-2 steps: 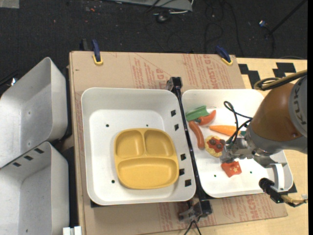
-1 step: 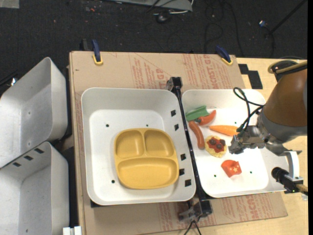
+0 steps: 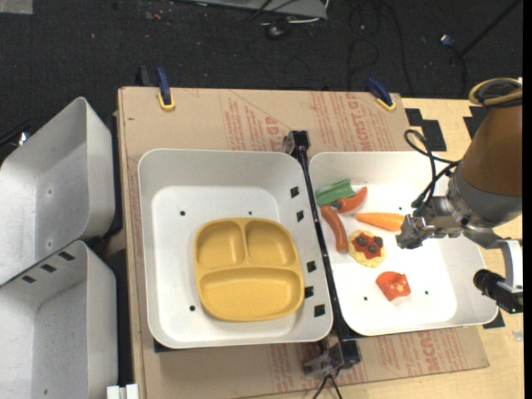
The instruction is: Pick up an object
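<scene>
Hand (image 3: 409,238) low in right bin (image 3: 440,306), nothing visibly gripped; open/shut can't tell. Toy carrot (image 3: 381,220) just beside it: prob light, rigid plastic, slippery; grip across thick middle.

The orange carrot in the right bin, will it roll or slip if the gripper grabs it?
The carrot looks round and tapered, so it may roll or squirt out of a pinch. It appears smooth, like hard plastic: probably stiff and light. It lies apart from its neighbours, so a nudge should move it alone.
</scene>
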### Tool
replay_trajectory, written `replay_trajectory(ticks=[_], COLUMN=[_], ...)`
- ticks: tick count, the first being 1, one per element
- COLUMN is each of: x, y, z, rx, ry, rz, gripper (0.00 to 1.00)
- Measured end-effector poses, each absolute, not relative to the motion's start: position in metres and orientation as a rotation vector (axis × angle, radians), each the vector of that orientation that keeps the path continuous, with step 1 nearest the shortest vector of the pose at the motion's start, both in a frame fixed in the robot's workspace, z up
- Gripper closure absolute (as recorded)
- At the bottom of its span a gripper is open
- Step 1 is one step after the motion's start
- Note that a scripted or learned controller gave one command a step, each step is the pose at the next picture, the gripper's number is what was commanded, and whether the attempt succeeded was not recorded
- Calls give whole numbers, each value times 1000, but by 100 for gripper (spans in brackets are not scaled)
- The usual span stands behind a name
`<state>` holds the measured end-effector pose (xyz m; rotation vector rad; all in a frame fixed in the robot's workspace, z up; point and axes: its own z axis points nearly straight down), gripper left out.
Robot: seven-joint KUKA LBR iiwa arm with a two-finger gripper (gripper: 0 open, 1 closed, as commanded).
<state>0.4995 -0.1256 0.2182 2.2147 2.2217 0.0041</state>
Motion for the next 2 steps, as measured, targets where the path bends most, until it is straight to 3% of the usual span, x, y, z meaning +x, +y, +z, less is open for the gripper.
replay_trajectory(ticks=[1, 2], x=[501, 515], y=[-126, -77], z=[254, 256], rx=[2215, 2212], ry=[2222, 2230], rz=[3, 2], gripper=[100, 100])
